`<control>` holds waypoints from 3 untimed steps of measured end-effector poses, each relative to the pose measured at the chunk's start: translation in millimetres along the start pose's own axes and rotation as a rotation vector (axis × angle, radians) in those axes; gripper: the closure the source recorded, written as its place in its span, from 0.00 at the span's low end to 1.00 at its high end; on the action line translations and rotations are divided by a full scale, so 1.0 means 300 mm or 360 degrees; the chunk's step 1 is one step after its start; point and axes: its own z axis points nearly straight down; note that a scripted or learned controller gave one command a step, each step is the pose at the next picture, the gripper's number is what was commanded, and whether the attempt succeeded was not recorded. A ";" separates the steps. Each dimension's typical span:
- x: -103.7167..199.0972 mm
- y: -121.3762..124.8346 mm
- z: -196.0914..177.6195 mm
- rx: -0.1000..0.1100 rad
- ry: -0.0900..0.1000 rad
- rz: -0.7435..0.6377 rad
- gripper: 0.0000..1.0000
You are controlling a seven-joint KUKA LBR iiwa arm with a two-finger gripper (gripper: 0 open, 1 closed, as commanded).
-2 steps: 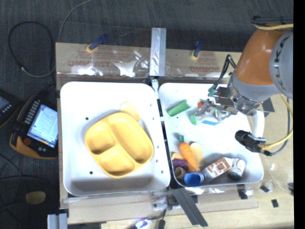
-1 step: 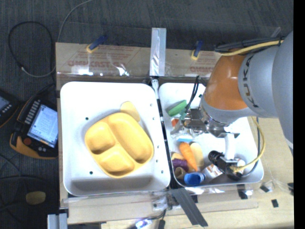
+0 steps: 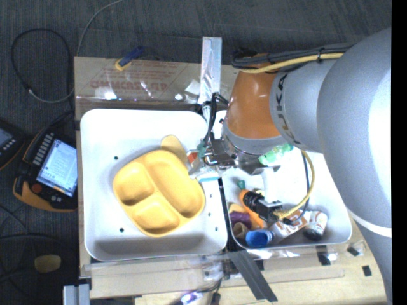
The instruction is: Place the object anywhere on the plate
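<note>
The grey arm's claw (image 3: 213,154), grip state impossible to tell, hovers just right of the yellow, three-compartment plastic plate (image 3: 158,191).

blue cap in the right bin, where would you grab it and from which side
Probably from straight above, fingers across the round sides of the blue cap. It lies by the front wall of the right bin with clutter packed behind it, so a sideways approach looks blocked.

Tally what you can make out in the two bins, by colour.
Yellow: 1, the divided plate
Blue: 1, a cap-like piece
Orange: 1, a small item
Purple: 1, a small item
Total: 4; the rest of the right bin is too cluttered to count.
</note>
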 end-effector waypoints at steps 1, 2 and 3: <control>-0.124 0.127 -0.001 0.0000 -0.0005 0.0412 1.00; 0.062 0.069 -0.001 0.0000 -0.0003 0.0009 1.00; 0.062 0.069 -0.001 0.0000 -0.0002 0.0008 0.00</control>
